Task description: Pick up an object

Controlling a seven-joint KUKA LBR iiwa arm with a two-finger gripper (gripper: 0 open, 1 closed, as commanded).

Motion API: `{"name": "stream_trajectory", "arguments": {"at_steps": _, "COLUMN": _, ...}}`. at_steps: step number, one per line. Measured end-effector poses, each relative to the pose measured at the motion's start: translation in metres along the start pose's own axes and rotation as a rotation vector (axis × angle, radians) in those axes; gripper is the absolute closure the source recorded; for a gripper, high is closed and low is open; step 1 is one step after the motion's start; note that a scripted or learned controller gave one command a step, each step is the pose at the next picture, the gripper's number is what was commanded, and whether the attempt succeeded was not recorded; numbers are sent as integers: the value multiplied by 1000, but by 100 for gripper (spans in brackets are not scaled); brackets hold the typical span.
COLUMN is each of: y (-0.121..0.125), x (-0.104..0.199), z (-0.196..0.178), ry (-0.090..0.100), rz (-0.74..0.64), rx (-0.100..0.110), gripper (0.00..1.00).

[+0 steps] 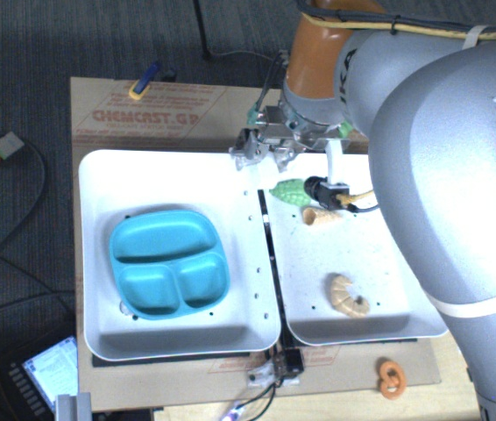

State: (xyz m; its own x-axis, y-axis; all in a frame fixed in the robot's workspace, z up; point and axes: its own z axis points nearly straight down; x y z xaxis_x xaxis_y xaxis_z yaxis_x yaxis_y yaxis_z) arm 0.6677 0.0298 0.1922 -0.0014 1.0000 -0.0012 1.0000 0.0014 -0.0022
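My gripper (pixel 264 154) hangs over the far edge of the bins, near the divider between them, open with nothing between its fingers. Just below it, in the right bin (pixel 406 323), lies a green leafy object (pixel 288 191). A small tan piece (pixel 318 217) sits beside it. Nearer the front of that bin rests a tan croissant-shaped object (pixel 346 295). In the left bin (pixel 99 235) lies a blue divided plate (pixel 169 261).
The grey arm covers the right side of the right bin. An orange pretzel-shaped item (pixel 392 377) lies on the bench in front of the bins. A blue and yellow tool (pixel 145 80) lies on the cardboard behind the left bin.
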Motion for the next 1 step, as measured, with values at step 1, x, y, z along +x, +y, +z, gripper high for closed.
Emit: {"name": "stream_trajectory", "arguments": {"at_steps": 1, "y": -24, "x": -46, "z": -1, "ry": -1, "rz": 2, "rx": -1, "gripper": 100}}
